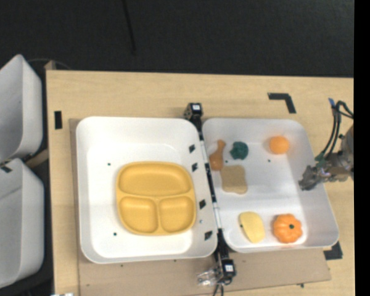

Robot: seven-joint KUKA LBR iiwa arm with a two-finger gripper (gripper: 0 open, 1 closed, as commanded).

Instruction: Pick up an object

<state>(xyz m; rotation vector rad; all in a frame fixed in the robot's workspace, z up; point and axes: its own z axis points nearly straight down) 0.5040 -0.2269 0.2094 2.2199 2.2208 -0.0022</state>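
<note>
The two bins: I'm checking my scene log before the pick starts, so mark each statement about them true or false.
1. The yellow divided tray lies in the left bin. True.
2. The small pumpkin sits in the left bin. False: it is in the right bin, near the front corner.
3. The gripper is at the right bin's right edge. True.
4. The orange ball touches the pumpkin. False: they lie well apart.
</note>
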